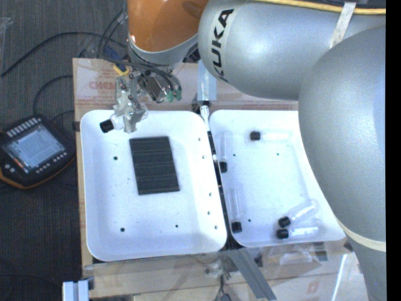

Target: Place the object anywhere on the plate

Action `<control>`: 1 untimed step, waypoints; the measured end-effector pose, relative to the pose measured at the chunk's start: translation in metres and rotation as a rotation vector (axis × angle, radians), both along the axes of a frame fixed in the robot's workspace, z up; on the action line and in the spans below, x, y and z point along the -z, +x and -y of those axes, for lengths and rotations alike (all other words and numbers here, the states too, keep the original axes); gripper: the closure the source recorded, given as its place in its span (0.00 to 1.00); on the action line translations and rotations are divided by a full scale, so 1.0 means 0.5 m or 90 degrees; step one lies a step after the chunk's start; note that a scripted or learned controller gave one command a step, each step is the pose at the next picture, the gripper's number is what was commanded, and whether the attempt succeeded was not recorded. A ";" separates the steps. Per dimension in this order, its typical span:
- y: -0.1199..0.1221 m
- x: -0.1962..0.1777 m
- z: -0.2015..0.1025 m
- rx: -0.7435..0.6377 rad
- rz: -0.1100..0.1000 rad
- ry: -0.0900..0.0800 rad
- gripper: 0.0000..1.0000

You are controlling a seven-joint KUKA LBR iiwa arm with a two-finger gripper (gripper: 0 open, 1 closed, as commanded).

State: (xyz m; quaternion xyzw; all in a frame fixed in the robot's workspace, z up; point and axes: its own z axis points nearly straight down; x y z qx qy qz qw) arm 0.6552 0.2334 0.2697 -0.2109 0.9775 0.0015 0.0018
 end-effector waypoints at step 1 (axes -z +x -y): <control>0.001 -0.018 -0.004 0.000 0.001 0.005 1.00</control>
